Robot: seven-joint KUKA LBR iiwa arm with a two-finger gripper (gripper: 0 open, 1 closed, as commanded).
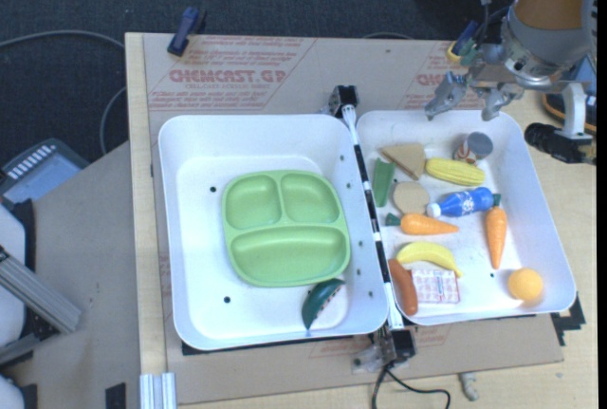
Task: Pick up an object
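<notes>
Bench board [237, 75] reads "CHEMCAST GP" in red; smaller print illegible

Two white bins: left bin [180, 208], right bin [550, 236]. One green divided plate [285, 229]. One dark green leafy piece [321, 301]. Two carrots [427, 225] [496, 236]. One banana [429, 254]. One corn cob [455, 172]. One blue bottle [463, 203]. One orange [524, 285]. One green pod [382, 181]. One sausage [403, 288]. One printed packet [436, 285].

The right bin [555, 236] is crowded with toy food; the left bin [190, 208] has open room around the green plate [285, 227].
</notes>
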